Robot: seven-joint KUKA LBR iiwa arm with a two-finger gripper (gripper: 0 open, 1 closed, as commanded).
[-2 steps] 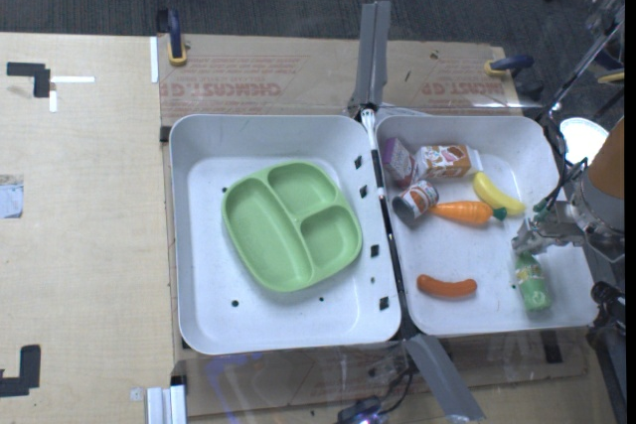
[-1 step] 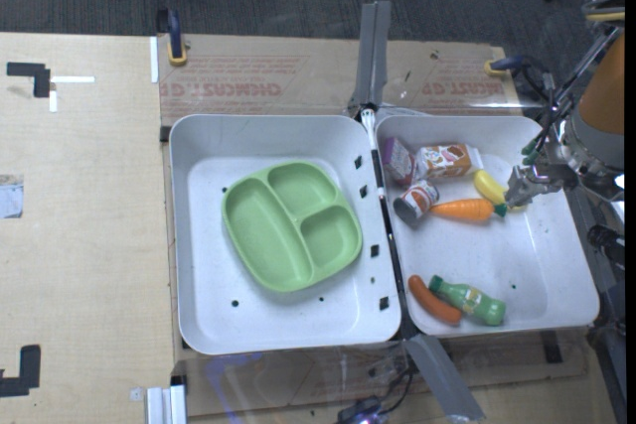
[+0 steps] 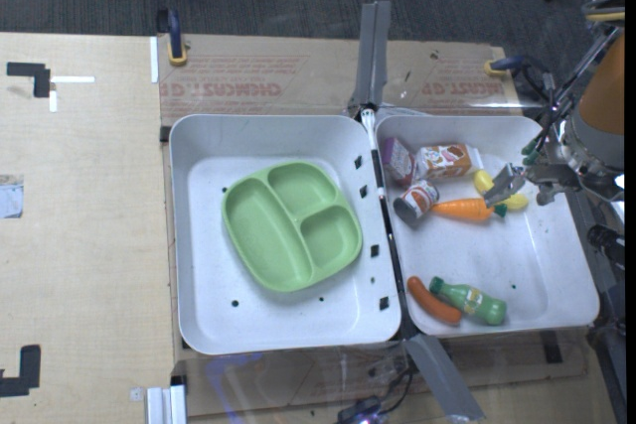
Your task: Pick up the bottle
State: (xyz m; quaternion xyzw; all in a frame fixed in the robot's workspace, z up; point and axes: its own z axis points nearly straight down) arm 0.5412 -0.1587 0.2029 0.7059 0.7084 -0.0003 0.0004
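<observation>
A small green bottle (image 3: 471,301) with a yellow label lies on its side near the front of the right bin (image 3: 556,308), next to a red-orange sausage-shaped toy (image 3: 433,302). My gripper (image 3: 507,186) hangs at the right bin's far right side, above a yellow toy (image 3: 500,201) and the tip of an orange carrot (image 3: 462,210). The bottle lies well in front of the gripper and apart from it. Nothing shows between the fingers.
The right bin also holds a purple packet (image 3: 397,160), an orange snack box (image 3: 444,161) and a small can (image 3: 416,201). A green divided plate (image 3: 291,224) lies in the left bin (image 3: 199,243). A metal divider post (image 3: 374,55) stands behind the bins.
</observation>
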